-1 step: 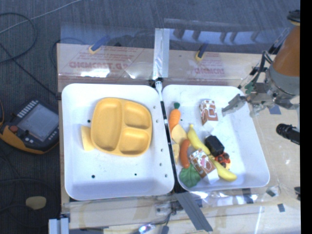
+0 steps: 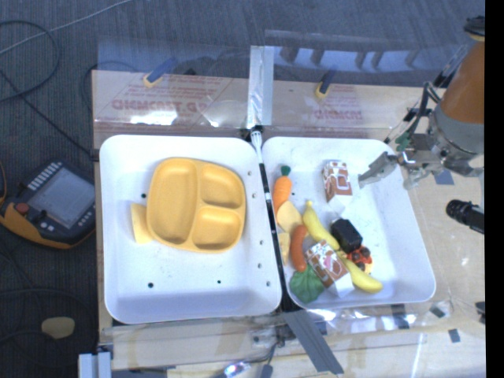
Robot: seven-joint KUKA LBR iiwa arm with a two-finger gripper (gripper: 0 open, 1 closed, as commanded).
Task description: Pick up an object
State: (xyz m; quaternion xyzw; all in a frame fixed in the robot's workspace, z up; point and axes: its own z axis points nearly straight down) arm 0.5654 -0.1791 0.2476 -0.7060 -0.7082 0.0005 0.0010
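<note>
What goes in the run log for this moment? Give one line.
claw: over right bin, nothing held | carton: nearest, untouched | yellow tray: left bin

Two white bins [image 2: 118,290]: one yellow divided plate [image 2: 195,204] at nine o'clock; at three o'clock one carrot [image 2: 282,192], one banana [image 2: 323,231], one sausage [image 2: 298,247], two small cartons [image 2: 337,179], one black block [image 2: 346,232].

Yellow tray [image 2: 195,205], orange carrot [image 2: 282,191], yellow banana [image 2: 317,226], white bins [image 2: 118,290].
</note>
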